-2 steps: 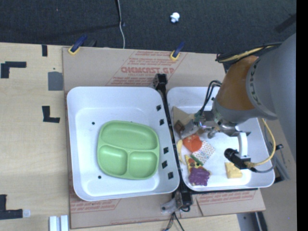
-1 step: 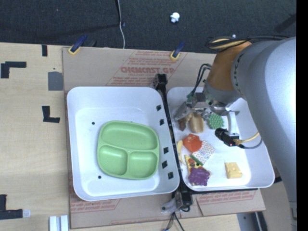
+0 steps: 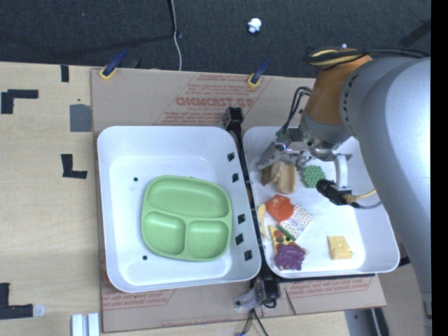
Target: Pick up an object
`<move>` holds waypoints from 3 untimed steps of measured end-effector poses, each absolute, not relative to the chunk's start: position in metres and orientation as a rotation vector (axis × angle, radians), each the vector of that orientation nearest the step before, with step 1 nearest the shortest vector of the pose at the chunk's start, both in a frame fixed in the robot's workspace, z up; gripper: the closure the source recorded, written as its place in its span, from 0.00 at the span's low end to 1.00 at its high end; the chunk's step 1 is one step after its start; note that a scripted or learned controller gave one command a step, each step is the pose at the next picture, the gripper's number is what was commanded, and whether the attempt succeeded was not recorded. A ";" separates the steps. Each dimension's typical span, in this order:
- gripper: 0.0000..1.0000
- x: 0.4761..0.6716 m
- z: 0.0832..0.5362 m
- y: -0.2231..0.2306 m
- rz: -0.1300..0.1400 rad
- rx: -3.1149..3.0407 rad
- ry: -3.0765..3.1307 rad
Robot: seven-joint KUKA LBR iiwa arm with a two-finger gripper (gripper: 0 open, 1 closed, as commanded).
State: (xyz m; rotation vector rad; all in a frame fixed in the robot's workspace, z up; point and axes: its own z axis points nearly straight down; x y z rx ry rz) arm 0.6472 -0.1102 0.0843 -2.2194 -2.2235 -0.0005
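You see the gripper (image 3: 283,161) low over the right bin's (image 3: 371,236) far-left corner, directly above a tan object (image 3: 283,177); whether it grips cannot be told. Green tray (image 3: 186,217) fills the left bin (image 3: 119,152).

Green sectioned plate (image 3: 186,216) in left bin (image 3: 115,149), toys in right bin (image 3: 374,240).

Green divided plate (image 3: 186,218) in left white bin (image 3: 119,152). Right bin: tan lump (image 3: 284,177), green ball (image 3: 312,175), orange-red piece (image 3: 279,208), purple cluster (image 3: 289,256), yellow block (image 3: 339,247).
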 end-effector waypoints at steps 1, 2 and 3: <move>0.00 0.654 0.084 -0.104 0.000 -2.219 -2.223; 1.00 0.654 0.095 -0.104 0.002 -2.218 -2.224; 1.00 0.622 0.190 -0.043 -0.006 -2.215 -2.229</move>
